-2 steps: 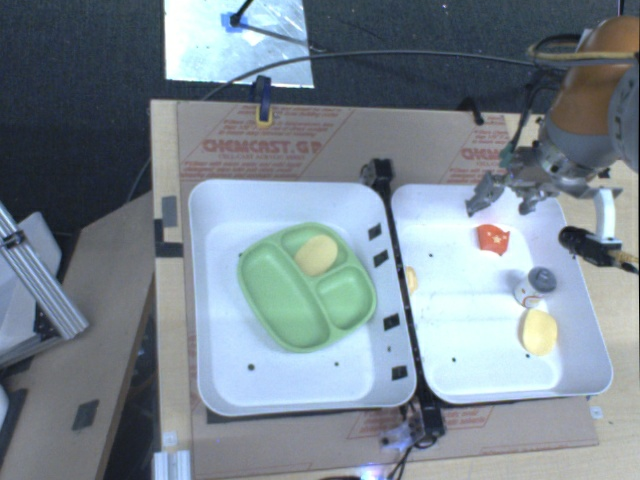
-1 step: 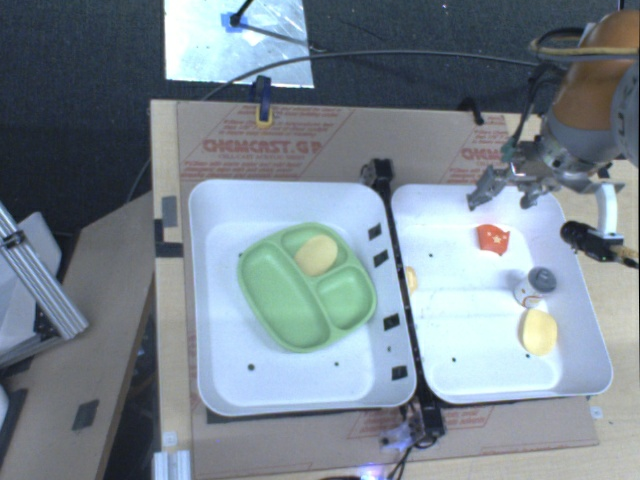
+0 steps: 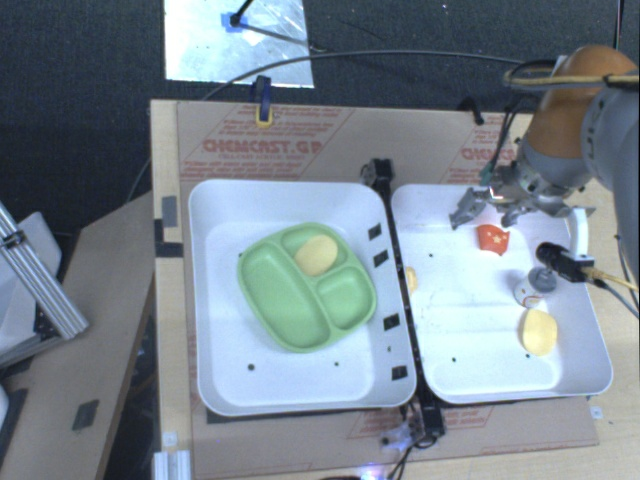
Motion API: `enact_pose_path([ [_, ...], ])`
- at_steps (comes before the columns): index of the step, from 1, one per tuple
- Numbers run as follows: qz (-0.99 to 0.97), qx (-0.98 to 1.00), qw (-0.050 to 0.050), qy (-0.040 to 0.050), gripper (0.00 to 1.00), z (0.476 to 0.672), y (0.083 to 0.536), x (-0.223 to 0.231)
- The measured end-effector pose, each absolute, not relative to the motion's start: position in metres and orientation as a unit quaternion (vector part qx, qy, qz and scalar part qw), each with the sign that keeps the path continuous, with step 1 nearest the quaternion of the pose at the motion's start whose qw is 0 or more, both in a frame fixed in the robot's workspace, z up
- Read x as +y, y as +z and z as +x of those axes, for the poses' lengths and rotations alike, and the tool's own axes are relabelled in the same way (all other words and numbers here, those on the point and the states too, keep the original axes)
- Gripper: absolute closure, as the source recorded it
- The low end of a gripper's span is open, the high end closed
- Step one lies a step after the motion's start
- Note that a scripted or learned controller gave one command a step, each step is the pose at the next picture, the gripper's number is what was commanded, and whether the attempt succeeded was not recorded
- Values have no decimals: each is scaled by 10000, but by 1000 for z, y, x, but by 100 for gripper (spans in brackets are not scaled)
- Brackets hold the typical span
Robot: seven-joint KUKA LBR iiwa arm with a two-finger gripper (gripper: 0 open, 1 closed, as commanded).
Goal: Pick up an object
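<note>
My gripper (image 3: 489,212) hangs over the far part of the right bin (image 3: 470,368), open, with its two fingers spread apart. A small red object (image 3: 491,238) lies on the bin floor just in front of the fingertips, not between them. A pale yellow object (image 3: 538,332) rests near the bin's right front. A small grey round piece (image 3: 528,294) lies just behind it. At the bin's left wall a little yellow piece (image 3: 410,280) peeks out.
The left bin (image 3: 230,368) holds a green divided tray (image 3: 300,303) with a yellow object (image 3: 317,255) in its far compartment. A black divider with clips (image 3: 392,268) runs between the bins. Cardboard (image 3: 300,138) lies under both bins.
</note>
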State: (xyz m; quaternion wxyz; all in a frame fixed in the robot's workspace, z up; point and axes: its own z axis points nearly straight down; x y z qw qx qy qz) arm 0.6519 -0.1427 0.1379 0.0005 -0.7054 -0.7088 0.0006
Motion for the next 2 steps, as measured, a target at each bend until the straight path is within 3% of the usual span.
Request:
enact_pose_path([
  [1,-7050,-7092,-52,-15,0,655,93,-144],
  [2,-7044,-7098,-70,-34,100,657,104,-143],
])
